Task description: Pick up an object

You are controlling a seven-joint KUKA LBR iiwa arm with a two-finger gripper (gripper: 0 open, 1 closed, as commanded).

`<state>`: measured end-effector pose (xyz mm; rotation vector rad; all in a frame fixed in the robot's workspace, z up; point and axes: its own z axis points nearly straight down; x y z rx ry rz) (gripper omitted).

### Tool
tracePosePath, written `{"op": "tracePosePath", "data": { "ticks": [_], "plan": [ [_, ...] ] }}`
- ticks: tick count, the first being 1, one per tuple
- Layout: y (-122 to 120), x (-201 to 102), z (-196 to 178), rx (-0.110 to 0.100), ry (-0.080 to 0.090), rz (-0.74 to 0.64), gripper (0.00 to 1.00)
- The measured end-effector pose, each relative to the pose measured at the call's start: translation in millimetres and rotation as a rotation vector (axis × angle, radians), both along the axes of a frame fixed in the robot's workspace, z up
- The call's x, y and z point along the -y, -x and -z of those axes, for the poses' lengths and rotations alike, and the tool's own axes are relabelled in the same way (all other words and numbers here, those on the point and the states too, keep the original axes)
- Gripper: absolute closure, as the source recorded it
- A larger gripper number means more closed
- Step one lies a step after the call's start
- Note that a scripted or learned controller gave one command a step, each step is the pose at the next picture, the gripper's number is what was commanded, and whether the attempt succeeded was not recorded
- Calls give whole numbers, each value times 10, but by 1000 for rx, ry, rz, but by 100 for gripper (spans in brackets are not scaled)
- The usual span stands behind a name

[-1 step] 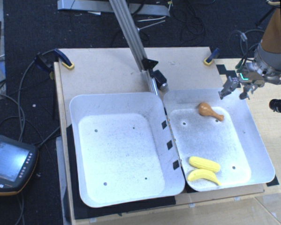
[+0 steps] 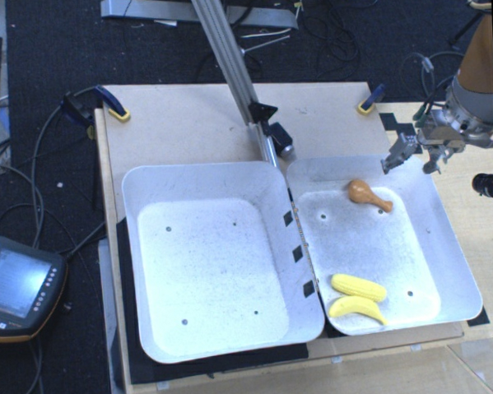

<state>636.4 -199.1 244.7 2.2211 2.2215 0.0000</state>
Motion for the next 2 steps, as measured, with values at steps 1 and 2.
{"op": "tracePosePath", "data": {
  "ticks": [1, 2],
  "plan": [
    [108, 9, 539, -5, -1, 0, 0],
    [106, 32, 1170, -5, -1, 0, 0]
  ]
}}
